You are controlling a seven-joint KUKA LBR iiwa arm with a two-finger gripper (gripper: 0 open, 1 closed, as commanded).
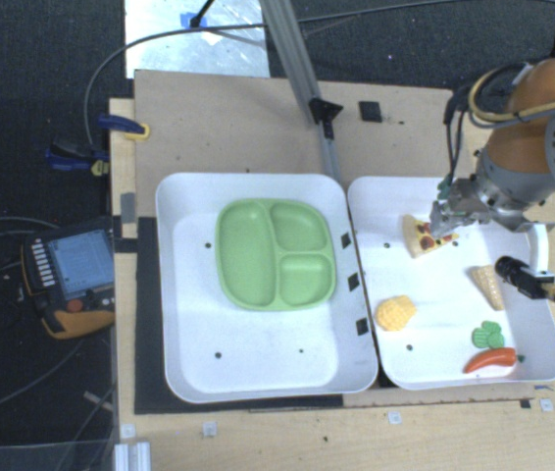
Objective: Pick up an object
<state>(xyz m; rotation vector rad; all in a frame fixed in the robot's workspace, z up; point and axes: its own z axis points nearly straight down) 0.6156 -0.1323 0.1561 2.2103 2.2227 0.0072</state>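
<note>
Two white bins, jaws (442,226) over pizza slice (422,238) (right bin (552,361))

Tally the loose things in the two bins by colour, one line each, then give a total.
Green: 2, the divided plate and the leafy toy
Yellow: 1, the corn-like toy
Tan: 1, the cone
Red: 1, the sausage-like toy
Mixed yellow and red: 1, the pizza-like slice under the gripper
Total: 6

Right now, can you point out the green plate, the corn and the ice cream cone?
green plate (248,255), camera view, on its large left compartment.
corn (395,312), camera view, on the middle of the yellow cob.
ice cream cone (488,287), camera view, on the middle of the tan cone.
</note>
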